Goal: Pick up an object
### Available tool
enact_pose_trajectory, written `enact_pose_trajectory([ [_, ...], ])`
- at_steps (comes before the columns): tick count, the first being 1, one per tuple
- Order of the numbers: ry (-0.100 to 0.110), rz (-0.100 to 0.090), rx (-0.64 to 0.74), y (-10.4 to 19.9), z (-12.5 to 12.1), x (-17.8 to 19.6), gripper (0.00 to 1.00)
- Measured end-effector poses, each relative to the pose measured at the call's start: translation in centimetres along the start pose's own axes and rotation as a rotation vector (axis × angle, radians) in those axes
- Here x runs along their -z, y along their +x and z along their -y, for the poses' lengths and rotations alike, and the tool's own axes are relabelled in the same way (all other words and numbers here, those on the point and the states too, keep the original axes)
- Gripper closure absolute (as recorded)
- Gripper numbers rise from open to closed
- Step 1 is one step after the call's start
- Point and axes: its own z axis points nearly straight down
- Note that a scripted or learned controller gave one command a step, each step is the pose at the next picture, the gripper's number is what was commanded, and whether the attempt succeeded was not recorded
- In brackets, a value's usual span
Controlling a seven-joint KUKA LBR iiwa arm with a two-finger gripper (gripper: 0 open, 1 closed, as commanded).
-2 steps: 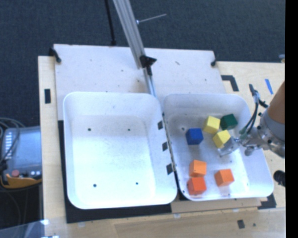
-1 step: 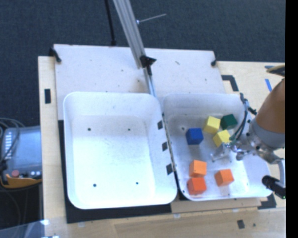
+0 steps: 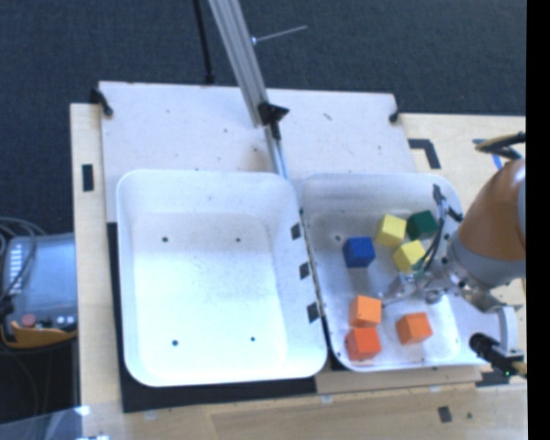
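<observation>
Inside the right bin (image 3: 348,195), smooth matte cubes lie scattered: blue (image 3: 358,251), two yellow (image 3: 392,229), green (image 3: 422,223), three orange (image 3: 366,311). Low among them, near the second yellow cube (image 3: 408,255), the metal gripper (image 3: 412,287) hangs; jaw state cannot be told. Beside it, the left bin (image 3: 137,200) has rounded, speckled white walls.

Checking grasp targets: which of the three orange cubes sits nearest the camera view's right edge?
The orange cube standing alone, right of the other two, which sit stacked along the bin's left side.
</observation>
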Motion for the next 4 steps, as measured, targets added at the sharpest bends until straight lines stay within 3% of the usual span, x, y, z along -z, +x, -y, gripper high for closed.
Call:
enact_pose_trajectory([
  [1, -0.005, 0.000, -0.009, -0.1, -0.1, 1.2, 1.00],
  [3, -0.004, 0.001, 0.007, -0.5, -1.2, 12.3, 1.00],
  [4, -0.001, -0.002, 0.011, 4.2, -2.6, 13.5, 1.00],
])
